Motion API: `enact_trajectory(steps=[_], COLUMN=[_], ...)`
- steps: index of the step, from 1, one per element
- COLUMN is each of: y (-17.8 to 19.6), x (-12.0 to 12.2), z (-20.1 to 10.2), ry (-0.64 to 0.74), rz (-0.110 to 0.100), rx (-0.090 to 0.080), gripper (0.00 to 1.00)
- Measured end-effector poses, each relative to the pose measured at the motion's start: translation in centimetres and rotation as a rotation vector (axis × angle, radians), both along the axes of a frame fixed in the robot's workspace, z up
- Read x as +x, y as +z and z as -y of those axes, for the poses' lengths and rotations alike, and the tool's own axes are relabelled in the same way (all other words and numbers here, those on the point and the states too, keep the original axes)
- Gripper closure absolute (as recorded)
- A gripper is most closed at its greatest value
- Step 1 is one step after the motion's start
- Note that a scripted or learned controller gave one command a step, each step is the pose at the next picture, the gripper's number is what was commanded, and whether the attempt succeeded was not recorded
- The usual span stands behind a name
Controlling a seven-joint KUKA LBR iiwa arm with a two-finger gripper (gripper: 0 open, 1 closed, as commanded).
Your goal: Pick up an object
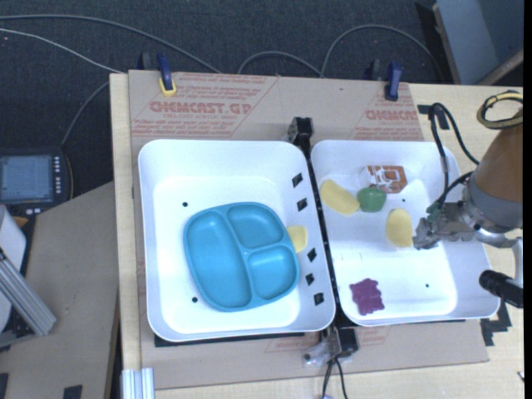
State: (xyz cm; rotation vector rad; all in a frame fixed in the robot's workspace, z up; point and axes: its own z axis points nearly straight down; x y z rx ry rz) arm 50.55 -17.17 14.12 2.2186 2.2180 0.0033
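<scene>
The pincer [424, 233] is down inside the right-hand white bin [432, 302], near its right wall, and its dark tip sits right against the pale yellow lemon-shaped toy [399, 227]. How it is set I cannot tell from this slanted view; the metal is a dark clump and nothing shows held in it.

That yellow toy looks like the likeliest target, lying towards the bin's right side, mid-depth. Here's the risk: it's rounded and smooth-looking, and the pincer seems to meet it from one side rather than straddling it. A squeeze off-centre could squirt it away across the bin floor.

Just beyond it, towards the bin's back, a small green pepper-like toy [371, 198] touches a second yellow rounded toy [338, 197], with an orange-and-white packet [386, 176] behind them. A shoved lemon could knock into that cluster.

The purple grape-bunch toy [366, 296] lies well apart near the front edge, safe from all this.

Over in the left white bin [158, 248], a blue three-compartment plastic plate [241, 256] rests with a small yellow piece [298, 238] tucked at its right rim.
</scene>
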Motion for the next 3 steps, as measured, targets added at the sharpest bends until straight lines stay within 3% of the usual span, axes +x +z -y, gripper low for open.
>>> enact_trajectory(steps=[1, 2, 3], y=[6.3, 6.1, 5.6], x=[-0.3, -0.3, 0.2], z=[-0.1, -0.1, -5.5], ry=[0.002, 0.001, 0.006], rz=[0.002, -0.003, -0.006], rx=[0.000, 0.001, 0.006], gripper=[1.00, 1.00, 1.00])
